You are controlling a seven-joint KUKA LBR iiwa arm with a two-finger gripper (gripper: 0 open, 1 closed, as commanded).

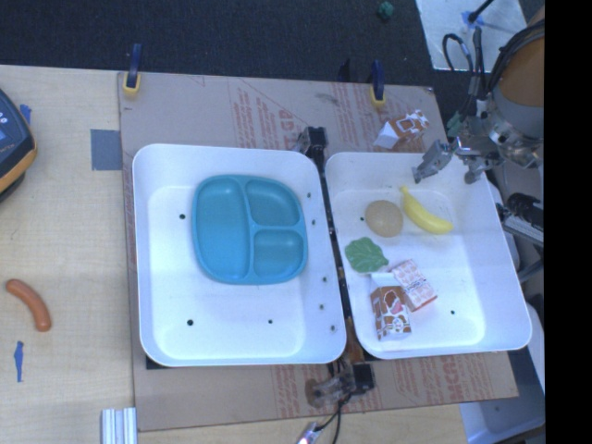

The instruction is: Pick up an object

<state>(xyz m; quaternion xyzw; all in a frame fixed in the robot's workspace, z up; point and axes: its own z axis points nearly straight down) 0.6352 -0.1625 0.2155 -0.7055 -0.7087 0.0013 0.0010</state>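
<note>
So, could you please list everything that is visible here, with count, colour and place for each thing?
bins: 2, white, side by side on the bench
divided plate: 1, light blue, in the left bin
banana: 1, yellow, right bin, upper part
round ball: 1, beige, right bin, left of the banana
leafy toy: 1, green, right bin, below the ball
snack packets: 2, brown, red and white, right bin, lower part
packet: 1, brown and white, on cardboard above the right bin
sausage: 1, orange-red, on the bench at far left
clamps: 2, blue and yellow, cardboard's top edge
gripper: 1, grey, over the right bin's upper rim
</note>
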